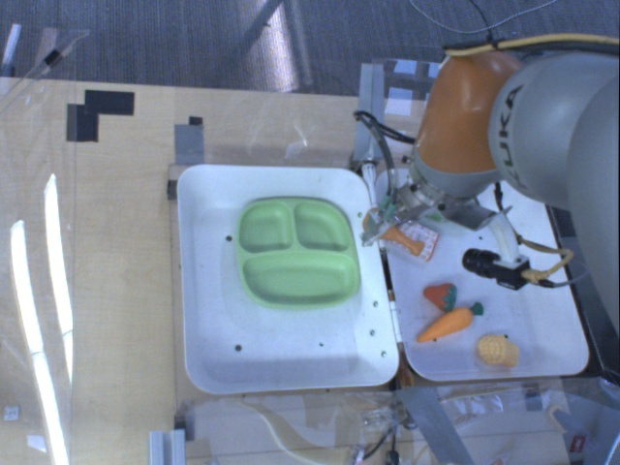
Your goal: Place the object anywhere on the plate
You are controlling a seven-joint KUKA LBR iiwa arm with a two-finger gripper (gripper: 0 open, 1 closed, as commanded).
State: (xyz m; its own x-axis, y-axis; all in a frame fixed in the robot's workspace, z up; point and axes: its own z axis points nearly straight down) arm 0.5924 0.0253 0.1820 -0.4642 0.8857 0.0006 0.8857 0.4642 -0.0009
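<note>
i see gripper (387,223) over seam btwn bins, pinching orange packet (411,241), lifted w/ packet clear of right bin (562,356). green plate (295,253) just left in left bin (208,337), prob mid-carry. carrot (449,324) stays behind.

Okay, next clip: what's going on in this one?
A KUKA arm reaches in over the seam between two white bins. Its gripper sits at an orange packet near the right bin's left edge; whether it grips it is unclear. The green divided plate waits in the left bin. A strawberry, carrot and yellow cookie lie in the right bin.
</note>
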